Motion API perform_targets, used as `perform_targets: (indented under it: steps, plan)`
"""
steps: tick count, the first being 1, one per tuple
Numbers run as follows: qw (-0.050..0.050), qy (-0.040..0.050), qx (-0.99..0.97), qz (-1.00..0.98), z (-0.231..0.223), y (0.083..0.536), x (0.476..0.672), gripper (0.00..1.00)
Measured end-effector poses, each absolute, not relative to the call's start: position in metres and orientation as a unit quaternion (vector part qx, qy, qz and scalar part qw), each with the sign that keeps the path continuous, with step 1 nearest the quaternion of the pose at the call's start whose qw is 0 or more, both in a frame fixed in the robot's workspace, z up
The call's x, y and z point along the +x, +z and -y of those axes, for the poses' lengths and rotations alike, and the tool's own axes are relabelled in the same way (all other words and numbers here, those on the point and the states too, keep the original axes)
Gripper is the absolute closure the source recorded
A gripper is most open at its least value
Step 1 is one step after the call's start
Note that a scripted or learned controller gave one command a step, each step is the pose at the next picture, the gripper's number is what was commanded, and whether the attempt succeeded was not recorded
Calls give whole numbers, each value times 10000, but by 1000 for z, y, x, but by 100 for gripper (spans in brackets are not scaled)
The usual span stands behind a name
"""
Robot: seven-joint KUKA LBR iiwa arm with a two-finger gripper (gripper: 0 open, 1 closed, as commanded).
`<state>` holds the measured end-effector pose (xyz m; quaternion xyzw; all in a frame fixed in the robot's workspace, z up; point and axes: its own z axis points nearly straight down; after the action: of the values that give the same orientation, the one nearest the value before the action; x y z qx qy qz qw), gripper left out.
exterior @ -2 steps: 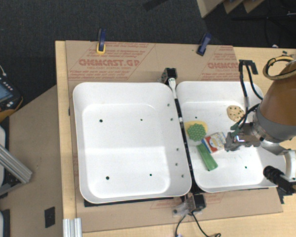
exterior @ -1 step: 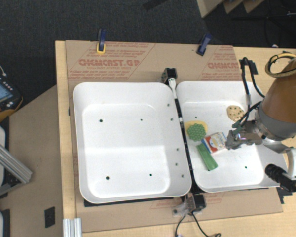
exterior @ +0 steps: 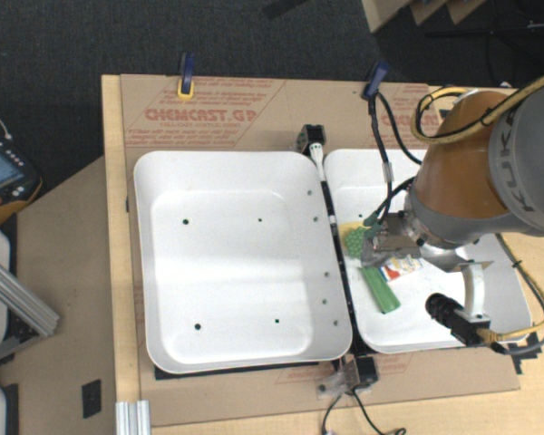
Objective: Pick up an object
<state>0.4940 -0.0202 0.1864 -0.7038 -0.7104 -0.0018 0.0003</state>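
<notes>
- Grey two-finger gripper (exterior: 378, 243) hangs over the shallow white right bin (exterior: 417, 333); its grip I cannot tell.
- Long green plastic stick (exterior: 381, 291) lies at its six o'clock.

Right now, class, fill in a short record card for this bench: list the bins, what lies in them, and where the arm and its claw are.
left bin: white, shallow, bare floor with small dark dots
right bin: white, shallow, holds the objects
green stick: lies flat in the right bin, near its left wall
yellow-green piece: just above the green stick
red-and-white item: partly hidden under the wrist
arm: over the right bin, orange band showing
claw: low over the cluster of objects; grip unclear
</notes>
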Motion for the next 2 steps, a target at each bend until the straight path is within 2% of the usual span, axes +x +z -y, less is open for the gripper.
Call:
perform_targets:
  steps: [1, 2]
  plan:
    - [-53, -50, -7066, 7076, 30, 307, 481, 100]
    - [43, 42, -7090, 7052, 64, 187, 477, 100]
